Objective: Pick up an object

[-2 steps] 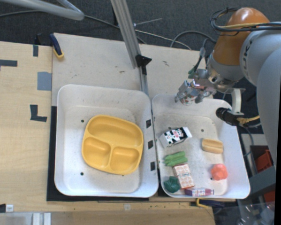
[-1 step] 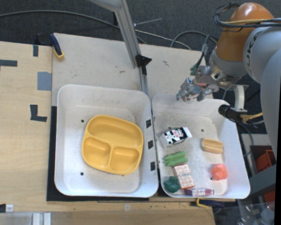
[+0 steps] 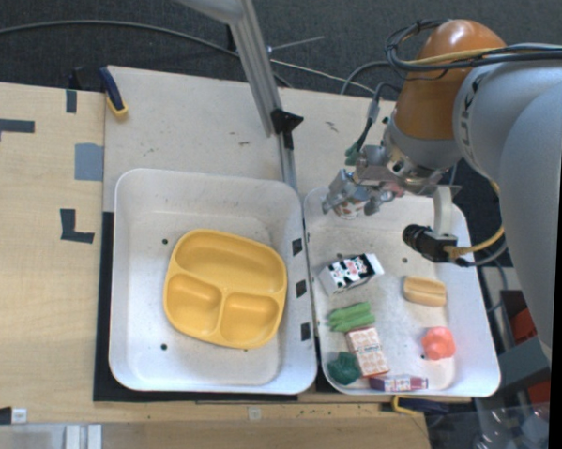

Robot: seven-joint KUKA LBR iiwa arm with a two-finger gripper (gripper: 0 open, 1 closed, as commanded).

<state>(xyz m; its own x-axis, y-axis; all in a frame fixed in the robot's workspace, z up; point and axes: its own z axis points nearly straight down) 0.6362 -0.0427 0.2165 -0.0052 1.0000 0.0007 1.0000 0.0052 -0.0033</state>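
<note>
Hovering over the far left corner of the right shallow white plastic bin (image 3: 471, 365), the gripper (image 3: 356, 199) sits at the end of the grey arm with its orange band (image 3: 439, 82). Metallic parts cluster at its tip, but whether anything sits inside them cannot be told from this view, nor can its opening be judged.

Task status: the pick does not appear complete. No object is seen lifted clear of the bin floor.

Candidate objects in the right bin, all lying on the floor of the bin:
- Black-and-white patterned small carton (image 3: 353, 270), just below the gripper and nearest to it.
- Tan oblong bread-like piece (image 3: 425, 290), toward the right wall.
- Green flat leafy-looking toy (image 3: 351, 317), below the carton.
- Brown-and-red rectangular packet (image 3: 366, 351), just beside the green piece.
- Dark green rounded lump (image 3: 342, 368), at the near left corner.
- Pink-orange rounded piece (image 3: 438, 343), near the right side.
- Thin red-and-white tube (image 3: 399, 384), along the near wall.

The left shallow white plastic bin (image 3: 129, 258) carries a yellow compartment tray (image 3: 225, 287), well apart from the gripper.

Remaining steps, by judgement: descend onto one object, close on it, and lift. The patterned carton is the most accessible choice.
</note>
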